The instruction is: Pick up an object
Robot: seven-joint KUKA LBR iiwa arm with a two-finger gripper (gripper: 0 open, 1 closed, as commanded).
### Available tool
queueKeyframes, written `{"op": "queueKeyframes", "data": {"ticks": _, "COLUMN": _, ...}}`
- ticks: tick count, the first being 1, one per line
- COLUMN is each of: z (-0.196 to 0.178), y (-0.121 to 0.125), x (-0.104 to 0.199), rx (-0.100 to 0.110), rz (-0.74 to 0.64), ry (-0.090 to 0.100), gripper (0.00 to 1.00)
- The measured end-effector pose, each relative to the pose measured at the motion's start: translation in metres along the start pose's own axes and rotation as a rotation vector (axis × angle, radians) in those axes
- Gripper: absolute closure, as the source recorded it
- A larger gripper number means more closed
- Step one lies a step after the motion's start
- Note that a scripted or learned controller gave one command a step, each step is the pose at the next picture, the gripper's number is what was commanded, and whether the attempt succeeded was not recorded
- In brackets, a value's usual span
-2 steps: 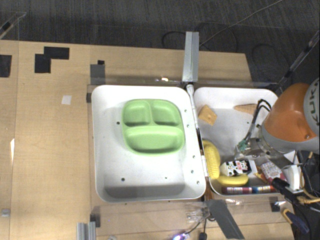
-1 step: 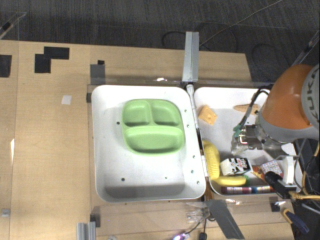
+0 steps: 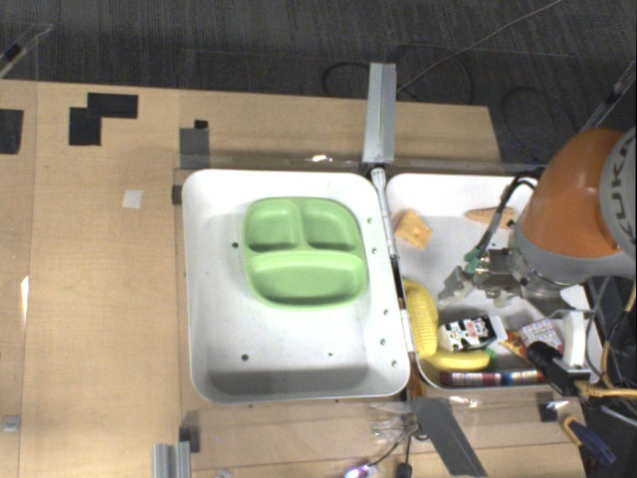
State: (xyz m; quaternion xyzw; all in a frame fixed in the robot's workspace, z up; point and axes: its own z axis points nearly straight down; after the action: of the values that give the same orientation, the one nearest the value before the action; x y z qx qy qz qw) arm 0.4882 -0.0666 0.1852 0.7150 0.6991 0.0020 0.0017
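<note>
My gripper (image 3: 477, 285) hangs low over the middle of the right bin (image 3: 448, 192), under the orange wrist band. Its fingers (image 3: 454, 285) stand apart, open, and I see only white bin floor between them. Just below it lie a black-and-white box (image 3: 466, 333) and a yellow corn cob (image 3: 423, 317). A yellow banana (image 3: 464, 360) lies along the bin's front wall. A tan chunk (image 3: 412, 229) sits at the bin's far left and a light brown piece (image 3: 486, 214) at the back. The arm hides the bin's right part.
The left bin (image 3: 214, 267) holds a green divided plate (image 3: 303, 250). Coloured markers (image 3: 498, 376) and a patterned packet (image 3: 542, 331) lie at the right bin's front right. A metal post (image 3: 380, 113) stands behind the wall between the bins.
</note>
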Motion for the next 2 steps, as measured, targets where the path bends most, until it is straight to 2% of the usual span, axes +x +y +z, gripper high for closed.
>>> {"op": "queueKeyframes", "data": {"ticks": 1, "z": 0.094, "y": 0.006, "x": -0.05, "rx": -0.012, "rz": -0.118, "ry": -0.002, "gripper": 0.0}}
{"op": "queueKeyframes", "data": {"ticks": 2, "z": 0.082, "y": 0.009, "x": -0.047, "rx": -0.018, "rz": -0.121, "ry": 0.002, "gripper": 1.0}}
